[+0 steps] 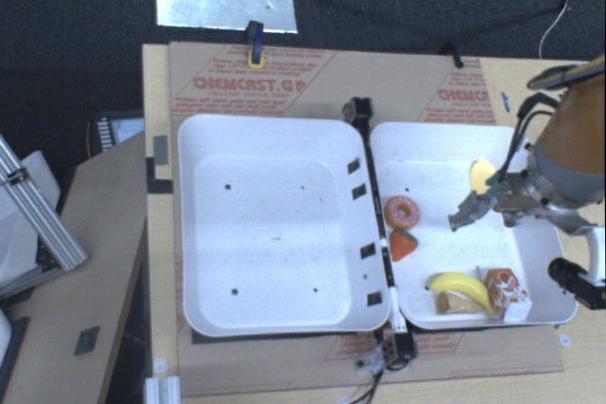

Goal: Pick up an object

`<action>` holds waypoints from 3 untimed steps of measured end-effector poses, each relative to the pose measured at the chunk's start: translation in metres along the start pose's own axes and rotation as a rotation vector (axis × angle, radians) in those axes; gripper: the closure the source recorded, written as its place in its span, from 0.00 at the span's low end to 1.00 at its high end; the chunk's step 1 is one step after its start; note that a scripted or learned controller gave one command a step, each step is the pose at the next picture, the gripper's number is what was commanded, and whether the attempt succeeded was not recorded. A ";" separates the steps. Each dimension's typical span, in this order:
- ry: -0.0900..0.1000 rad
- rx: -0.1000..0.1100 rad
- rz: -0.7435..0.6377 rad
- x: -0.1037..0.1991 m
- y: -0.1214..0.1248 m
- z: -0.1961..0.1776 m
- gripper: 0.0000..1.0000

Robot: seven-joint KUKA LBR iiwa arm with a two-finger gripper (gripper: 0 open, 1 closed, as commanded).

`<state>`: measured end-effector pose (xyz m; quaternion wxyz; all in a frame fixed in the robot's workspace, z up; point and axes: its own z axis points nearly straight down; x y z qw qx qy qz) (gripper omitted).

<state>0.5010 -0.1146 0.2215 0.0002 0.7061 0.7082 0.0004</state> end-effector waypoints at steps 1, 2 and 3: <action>-0.001 0.008 0.009 -0.070 -0.018 0.105 0.00; 0.000 0.002 0.003 -0.088 -0.015 0.139 0.00; -0.002 -0.003 0.003 -0.087 -0.014 0.127 1.00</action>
